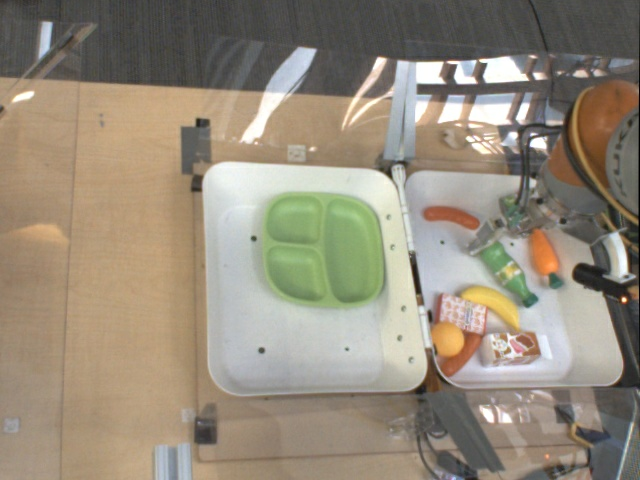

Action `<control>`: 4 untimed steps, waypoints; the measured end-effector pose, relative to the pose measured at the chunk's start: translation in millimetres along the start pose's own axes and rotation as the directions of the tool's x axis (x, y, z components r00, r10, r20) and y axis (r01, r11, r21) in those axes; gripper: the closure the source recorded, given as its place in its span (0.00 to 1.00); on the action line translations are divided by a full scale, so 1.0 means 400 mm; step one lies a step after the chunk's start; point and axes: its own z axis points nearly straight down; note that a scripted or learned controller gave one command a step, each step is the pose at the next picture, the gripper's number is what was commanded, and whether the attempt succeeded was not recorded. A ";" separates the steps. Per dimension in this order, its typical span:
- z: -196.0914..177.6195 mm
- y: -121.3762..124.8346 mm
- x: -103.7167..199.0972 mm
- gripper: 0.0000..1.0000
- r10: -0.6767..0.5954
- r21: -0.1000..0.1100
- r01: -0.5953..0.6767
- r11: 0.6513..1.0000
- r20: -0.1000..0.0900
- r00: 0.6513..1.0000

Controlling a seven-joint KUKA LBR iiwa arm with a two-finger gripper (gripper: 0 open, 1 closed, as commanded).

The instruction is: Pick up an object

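The arm [605, 148] is cut off by the right edge.

I count 2 white bins [230, 268], 1 green plate [325, 248], 2 sausages [452, 216], 1 bottle [507, 275], 1 carrot [544, 253], 1 banana [493, 304], 1 orange [448, 340], 2 cartons [463, 314].

I'm working in a robotics lab, and everything around me is saying so. I'm reaching over a pale wooden bench [100, 268] that is carrying two shallow white bins [230, 358], side by side and pinned in place by small metal brackets [197, 148]. Clear plastic guard panels [300, 88] are glinting along the far edge. Grey carpet [300, 8] is running behind the bench, and loose cables [450, 463] are trailing at the near edge. Toy food [490, 303] is lying in the right bin, a green divided plate [325, 248] in the left.
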 end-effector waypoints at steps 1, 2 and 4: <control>-0.036 0.011 -0.003 1.00 -0.004 -0.013 0.004 1.000 0.011 1.000; -0.036 0.011 -0.003 0.00 -0.004 -0.013 0.004 1.000 0.010 1.000; -0.038 -0.047 -0.018 1.00 -0.150 -0.016 0.150 0.989 0.015 0.989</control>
